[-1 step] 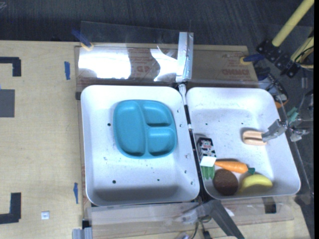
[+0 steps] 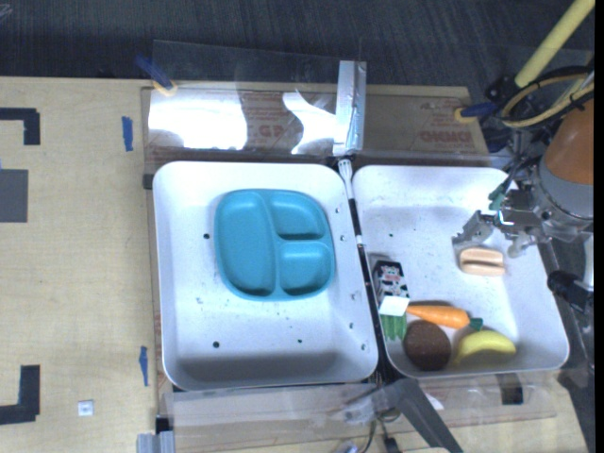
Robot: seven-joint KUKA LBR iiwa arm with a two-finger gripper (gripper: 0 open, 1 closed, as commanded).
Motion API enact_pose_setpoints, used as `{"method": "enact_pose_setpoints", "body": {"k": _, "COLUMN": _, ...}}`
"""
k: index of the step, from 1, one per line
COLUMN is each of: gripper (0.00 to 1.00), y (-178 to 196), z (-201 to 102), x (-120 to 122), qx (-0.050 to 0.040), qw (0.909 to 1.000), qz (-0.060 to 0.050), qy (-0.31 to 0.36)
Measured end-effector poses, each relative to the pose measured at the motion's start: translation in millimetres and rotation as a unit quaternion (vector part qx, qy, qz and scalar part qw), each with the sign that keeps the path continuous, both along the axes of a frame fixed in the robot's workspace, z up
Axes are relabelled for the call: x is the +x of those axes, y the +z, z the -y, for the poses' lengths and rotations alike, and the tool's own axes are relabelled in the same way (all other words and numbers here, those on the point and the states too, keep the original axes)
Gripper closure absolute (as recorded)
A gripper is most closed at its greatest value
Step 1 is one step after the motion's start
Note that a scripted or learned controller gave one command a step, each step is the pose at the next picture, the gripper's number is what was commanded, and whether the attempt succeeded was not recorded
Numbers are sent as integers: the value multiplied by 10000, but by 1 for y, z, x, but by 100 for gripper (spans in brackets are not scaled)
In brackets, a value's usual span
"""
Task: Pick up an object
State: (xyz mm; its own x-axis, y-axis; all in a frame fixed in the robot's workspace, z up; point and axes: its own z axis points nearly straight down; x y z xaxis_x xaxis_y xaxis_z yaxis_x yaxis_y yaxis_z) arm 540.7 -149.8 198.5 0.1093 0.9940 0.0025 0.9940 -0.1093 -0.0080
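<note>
Camera view: a small pink-and-tan object (image 2: 482,260), shaped like a hot-dog bun, lies flat on the floor of the right bin (image 2: 425,215), toward its right side. The hand (image 2: 494,231) hangs directly above and just beside this object, its metal fingers (image 2: 475,228) angled down toward the object's upper edge. The fingers appear spread, with nothing between them; contact with the object cannot be confirmed.

Along the near edge of the same bin lie an orange carrot (image 2: 439,315), a brown round fruit (image 2: 427,344) and a yellow banana (image 2: 486,345), the three close together, the carrot above the other two. A small white-and-green packet (image 2: 393,315) and a dark printed item (image 2: 388,275) sit against the divider on the bin's left side.

The left bin (image 2: 179,253) holds a blue divided plate (image 2: 274,243), upright, near its centre. The grey arm with orange band (image 2: 571,159) enters from the right. Both bins rest on a light wooden desk (image 2: 71,253).
</note>
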Motion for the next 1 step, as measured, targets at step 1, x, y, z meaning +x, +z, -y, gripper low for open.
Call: {"method": "enact_pose_setpoints", "body": {"k": 1, "gripper": 0, "y": -107, "z": -7, "x": -57, "qx": -7, "qw": 9928, "qz": 37, "qy": 1196}}
